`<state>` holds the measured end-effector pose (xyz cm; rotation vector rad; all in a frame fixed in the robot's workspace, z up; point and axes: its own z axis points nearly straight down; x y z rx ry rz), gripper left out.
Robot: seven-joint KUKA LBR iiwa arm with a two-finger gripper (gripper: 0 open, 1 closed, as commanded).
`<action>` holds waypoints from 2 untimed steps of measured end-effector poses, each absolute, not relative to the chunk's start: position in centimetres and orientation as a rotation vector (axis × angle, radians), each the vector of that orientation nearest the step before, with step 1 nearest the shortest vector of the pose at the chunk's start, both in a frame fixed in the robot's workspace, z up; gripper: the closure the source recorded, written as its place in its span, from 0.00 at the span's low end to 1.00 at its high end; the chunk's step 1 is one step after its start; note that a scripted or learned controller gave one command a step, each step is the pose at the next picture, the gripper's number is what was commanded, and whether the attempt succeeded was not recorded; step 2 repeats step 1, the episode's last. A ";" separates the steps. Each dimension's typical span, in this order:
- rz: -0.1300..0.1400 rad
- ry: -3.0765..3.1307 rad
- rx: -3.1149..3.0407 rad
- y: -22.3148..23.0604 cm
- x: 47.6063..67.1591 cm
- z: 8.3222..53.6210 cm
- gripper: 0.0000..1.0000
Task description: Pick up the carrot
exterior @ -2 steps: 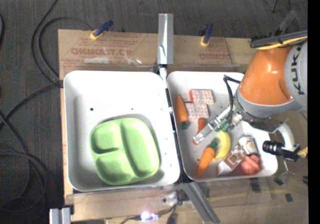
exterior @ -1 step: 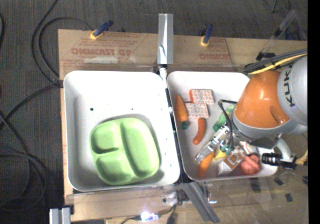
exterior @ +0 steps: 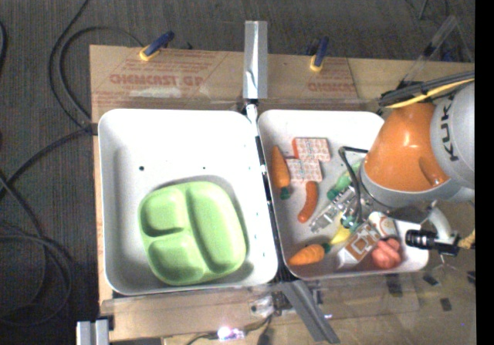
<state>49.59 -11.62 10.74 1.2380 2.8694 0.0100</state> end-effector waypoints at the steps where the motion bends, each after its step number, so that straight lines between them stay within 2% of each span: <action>1: 0.000 2.710 1.593 -4.1 48.4 18.3 1.00; 2: 0.000 2.710 1.593 -4.1 48.4 18.3 1.00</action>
